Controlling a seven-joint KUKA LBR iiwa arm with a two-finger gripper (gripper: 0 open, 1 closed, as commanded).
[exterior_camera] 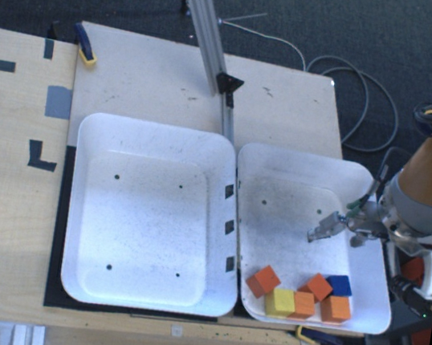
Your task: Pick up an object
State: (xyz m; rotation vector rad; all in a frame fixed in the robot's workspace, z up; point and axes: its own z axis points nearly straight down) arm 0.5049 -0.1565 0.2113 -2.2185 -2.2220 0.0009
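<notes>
Arm enters over right bin's (306, 170) right edge; gripper (325, 230) above bin middle, finger state unreadable. Orange, yellow and blue blocks (302, 295) cluster along its near edge.

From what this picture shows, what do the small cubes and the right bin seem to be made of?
The cubes, for example the yellow cube and the blue cube, look like painted wood or solid plastic: flat matte colour, sharp edges. The right bin seems to be thin moulded plastic: rounded rim and corners, white surface with grey scuff marks.
</notes>
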